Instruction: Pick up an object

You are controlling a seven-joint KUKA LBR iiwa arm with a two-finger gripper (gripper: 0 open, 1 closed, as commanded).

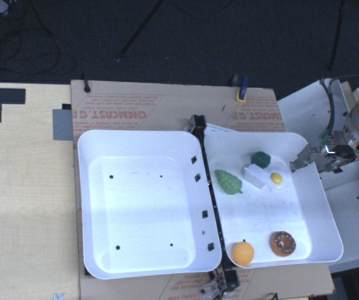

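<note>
The right bin [319, 230] holds several small objects. A light green leafy piece [228, 182] lies near its left wall. A dark green lump [261, 159], a white block [254, 177] and a fried-egg toy [276, 179] cluster toward the back. An orange ball [243, 253] and a brown donut [283, 243] rest at the front. My gripper [299, 162] hangs over the bin's right rim, just right of the egg toy, with nothing seen in it.
The left bin [85, 199] sits beside the right one, with a black divider strip [207, 192] between them. Both rest on a cardboard sheet [135, 108]. A blue-and-yellow clamp [242, 90] stands at the cardboard's back edge.
</note>
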